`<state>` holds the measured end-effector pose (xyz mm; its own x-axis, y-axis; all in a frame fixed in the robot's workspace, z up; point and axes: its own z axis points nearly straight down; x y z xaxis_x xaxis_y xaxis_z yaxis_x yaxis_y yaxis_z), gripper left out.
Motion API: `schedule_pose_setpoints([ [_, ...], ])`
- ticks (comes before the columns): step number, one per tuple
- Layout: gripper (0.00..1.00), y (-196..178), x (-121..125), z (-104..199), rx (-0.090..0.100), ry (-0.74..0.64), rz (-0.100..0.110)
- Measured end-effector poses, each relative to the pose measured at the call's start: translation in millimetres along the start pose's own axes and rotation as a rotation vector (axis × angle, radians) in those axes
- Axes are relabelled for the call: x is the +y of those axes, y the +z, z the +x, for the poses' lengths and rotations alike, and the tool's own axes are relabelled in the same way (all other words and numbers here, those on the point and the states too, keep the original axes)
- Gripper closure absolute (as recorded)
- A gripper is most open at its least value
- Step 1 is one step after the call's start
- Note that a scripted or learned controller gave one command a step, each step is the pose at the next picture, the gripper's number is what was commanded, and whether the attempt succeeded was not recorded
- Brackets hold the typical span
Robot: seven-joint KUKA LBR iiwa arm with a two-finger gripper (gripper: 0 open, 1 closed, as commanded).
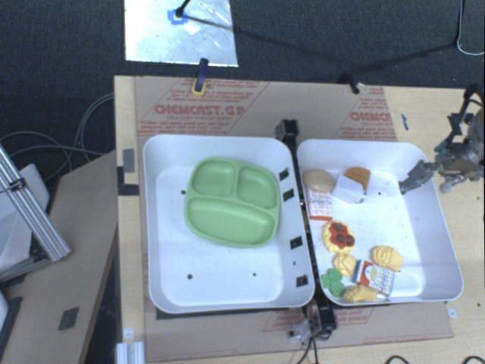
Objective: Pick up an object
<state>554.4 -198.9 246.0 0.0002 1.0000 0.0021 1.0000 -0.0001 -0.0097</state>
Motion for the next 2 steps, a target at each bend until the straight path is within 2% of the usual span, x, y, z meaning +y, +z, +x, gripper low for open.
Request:
schedule_pose_setpoints([
  [1,0.0,-7,2,1,-0.003,-0.004,-0.011],
  [2,0.0,53,0,-6,-0.001,-0.001,-0.007],
])
